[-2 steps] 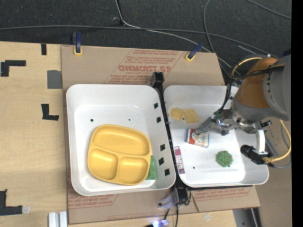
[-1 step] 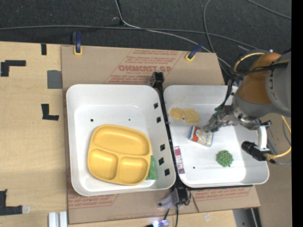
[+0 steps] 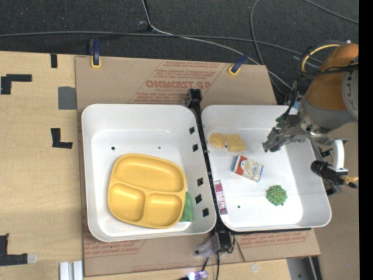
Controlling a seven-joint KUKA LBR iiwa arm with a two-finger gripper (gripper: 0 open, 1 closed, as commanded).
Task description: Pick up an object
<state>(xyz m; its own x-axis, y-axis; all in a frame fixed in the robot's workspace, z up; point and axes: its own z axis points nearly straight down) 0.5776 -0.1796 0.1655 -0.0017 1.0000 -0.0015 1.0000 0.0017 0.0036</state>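
The arm (image 3: 332,98) is cut off by the right edge, and the gripper (image 3: 274,143) at its tip is too dark and small to show how its fingers stand. Far left of the gripper, a green item (image 3: 187,207) lies mostly hidden behind the yellow divided tray (image 3: 147,190). Print on the small carton (image 3: 247,168) just below-left of the gripper is too small to read.

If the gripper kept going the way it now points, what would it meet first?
The gripper points down-left into the right bin. Probably bare bin floor first; the small carton lies closest beyond, though depth is unclear.
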